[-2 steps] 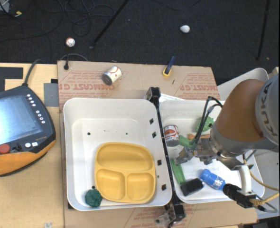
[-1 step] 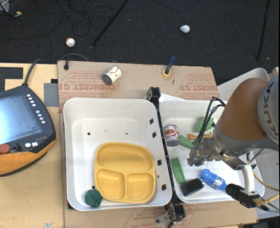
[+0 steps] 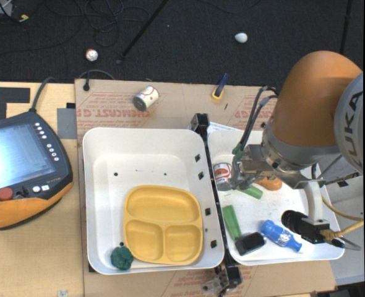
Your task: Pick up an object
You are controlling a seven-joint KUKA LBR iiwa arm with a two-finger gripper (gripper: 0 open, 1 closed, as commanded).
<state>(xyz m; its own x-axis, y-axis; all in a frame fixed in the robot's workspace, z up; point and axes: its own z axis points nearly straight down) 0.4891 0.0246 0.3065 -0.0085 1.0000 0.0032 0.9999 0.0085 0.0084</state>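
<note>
A grey robot arm with a large orange band above its wrist reaches in from the right, over the right-hand white bin (image 3: 331,243). Its gripper (image 3: 243,177) hangs low near that bin's upper left corner, and whether it is open or closed cannot be told from this slanted view.

Just to the gripper's left, almost touching it, lies a small red and white can (image 3: 222,173) against the divider between the bins. This looks like the nearest candidate for picking. By its look it is light, stiff and smooth, so it may roll or slip; taking it across the middle of its round body seems safest.

Directly below the gripper sits a short green piece (image 3: 252,192), and just to the right an orange object (image 3: 270,182) peeks out, partly hidden by the arm. Further below lie a long green stick (image 3: 231,221), a flat black block (image 3: 250,243) and a blue bottle-like object (image 3: 281,234).

Well to the left, in the left-hand white bin (image 3: 108,147), a yellow divided plate (image 3: 163,224) lies flat, with a dark green lump (image 3: 122,257) at its lower left corner.

Beyond the bins, on the cardboard (image 3: 176,104) above the gripper, rests a small white cylinder (image 3: 145,97). Far left sits a handheld control pendant (image 3: 21,163) with a screen.
</note>
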